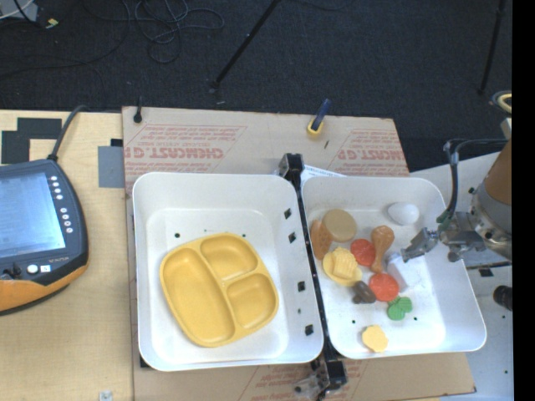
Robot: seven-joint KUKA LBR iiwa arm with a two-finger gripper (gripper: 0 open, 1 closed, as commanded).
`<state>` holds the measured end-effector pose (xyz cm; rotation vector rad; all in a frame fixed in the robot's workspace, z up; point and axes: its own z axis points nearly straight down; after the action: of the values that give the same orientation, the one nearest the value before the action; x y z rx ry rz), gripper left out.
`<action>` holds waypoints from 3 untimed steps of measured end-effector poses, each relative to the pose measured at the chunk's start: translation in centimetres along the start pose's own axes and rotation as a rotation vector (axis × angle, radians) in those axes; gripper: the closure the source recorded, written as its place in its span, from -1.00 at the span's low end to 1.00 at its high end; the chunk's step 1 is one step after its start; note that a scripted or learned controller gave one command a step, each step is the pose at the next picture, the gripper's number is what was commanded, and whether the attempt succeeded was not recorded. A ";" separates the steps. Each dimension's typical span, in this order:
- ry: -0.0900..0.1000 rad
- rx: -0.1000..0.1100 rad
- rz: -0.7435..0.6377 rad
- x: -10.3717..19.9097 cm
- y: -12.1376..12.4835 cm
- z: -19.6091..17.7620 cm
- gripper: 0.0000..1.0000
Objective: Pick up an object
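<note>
Two white bins are sitting side by side on the bench point(84, 324). The left bin point(150, 224) is carrying a yellow tray point(219, 287) with three compartments. The right bin point(456, 307) is holding the toy food, and the places below are given relative to this bin.

Near its left wall a tan round piece point(339, 224) is lying against a brown piece point(321, 237), with a yellow corn-like piece point(341, 266) just below them. Toward the middle, a red tomato point(363, 251) is touching a drumstick point(381, 244). Below these a second red piece point(384, 287) is resting beside a dark lump point(363, 292) and a green piece point(399, 309). A small yellow piece point(374, 338) is lying apart near the front wall. A white egg point(404, 214) is sitting toward the back.

The claw point(415, 249) is reaching in over the bin's right side, its tip hanging just right of the drumstick. Nothing is showing between its fingers; whether they are parted or closed cannot be told.

A tablet point(33, 224) is lying on the bench, well left of the bins.
</note>
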<state>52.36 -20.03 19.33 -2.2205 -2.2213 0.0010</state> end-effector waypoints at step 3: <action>0.002 0.004 0.002 3.5 5.4 9.6 1.00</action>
<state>57.78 -16.54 9.74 -2.2204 -2.2162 0.0031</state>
